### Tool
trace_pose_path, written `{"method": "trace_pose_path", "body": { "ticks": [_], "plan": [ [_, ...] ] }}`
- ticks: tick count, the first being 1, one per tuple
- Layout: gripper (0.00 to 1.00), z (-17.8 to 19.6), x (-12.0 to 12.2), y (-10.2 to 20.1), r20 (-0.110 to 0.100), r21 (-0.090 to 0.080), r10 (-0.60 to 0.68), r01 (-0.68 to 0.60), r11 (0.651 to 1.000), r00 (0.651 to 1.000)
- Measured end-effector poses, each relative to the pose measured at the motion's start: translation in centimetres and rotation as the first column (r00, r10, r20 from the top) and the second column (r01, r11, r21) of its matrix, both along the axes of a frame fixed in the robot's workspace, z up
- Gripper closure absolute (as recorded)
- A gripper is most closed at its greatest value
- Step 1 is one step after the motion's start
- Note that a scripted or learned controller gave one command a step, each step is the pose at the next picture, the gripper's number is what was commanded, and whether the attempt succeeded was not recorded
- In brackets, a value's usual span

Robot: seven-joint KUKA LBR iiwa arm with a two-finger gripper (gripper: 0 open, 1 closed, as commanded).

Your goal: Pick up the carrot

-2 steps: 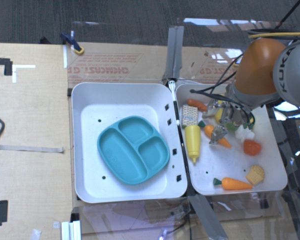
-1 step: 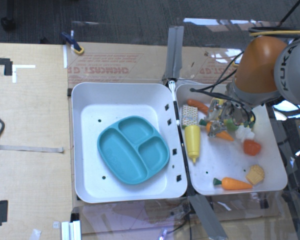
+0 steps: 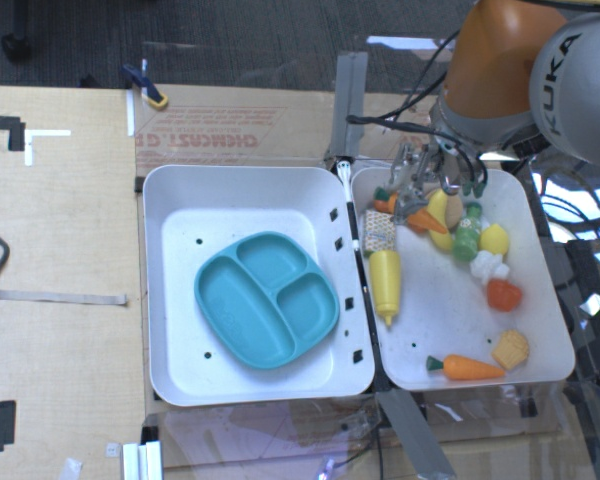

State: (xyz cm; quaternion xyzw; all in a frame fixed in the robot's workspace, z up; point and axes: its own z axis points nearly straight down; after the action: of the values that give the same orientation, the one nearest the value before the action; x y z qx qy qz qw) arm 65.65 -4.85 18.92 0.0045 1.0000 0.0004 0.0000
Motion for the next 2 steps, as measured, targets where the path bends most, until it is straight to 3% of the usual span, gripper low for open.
{"method": "trace_pose_path", "body": {
  "ticks": [1,2],
  "plan": [
    [0.0,0.0,0.0,0.0,-0.001,0.0,0.0,0.0,1.0,1.0],
    [0.0,0.9,-6.4,4.8,0.004,0.0,0.055,-0.055,0.998,0.998]
  ]
}}
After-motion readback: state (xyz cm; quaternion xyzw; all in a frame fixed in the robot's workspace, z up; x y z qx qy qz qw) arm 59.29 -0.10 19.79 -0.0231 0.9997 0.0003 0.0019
